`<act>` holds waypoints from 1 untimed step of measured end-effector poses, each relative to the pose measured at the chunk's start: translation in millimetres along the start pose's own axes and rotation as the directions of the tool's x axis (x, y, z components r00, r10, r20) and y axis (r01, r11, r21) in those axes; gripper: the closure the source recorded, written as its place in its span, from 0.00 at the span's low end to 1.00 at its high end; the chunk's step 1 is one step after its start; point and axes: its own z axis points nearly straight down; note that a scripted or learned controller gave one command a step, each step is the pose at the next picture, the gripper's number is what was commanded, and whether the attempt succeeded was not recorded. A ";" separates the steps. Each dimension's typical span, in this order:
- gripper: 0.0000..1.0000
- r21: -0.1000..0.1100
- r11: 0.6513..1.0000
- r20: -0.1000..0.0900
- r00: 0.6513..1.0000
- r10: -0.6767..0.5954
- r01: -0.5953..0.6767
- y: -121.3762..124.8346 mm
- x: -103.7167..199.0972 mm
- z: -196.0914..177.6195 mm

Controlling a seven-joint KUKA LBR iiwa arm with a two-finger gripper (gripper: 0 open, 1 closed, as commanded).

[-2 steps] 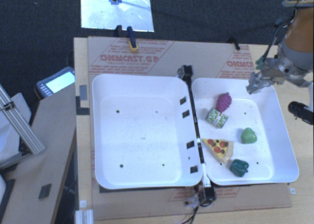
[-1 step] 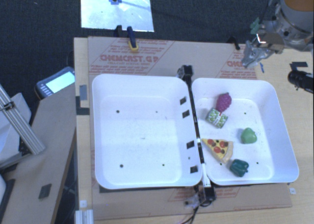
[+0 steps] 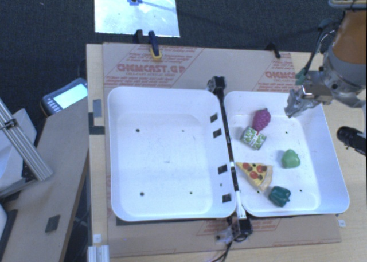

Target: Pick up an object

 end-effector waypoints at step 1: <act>1.00 -0.024 1.000 -0.006 1.000 -0.018 0.018 -64.4 108.1 -138.1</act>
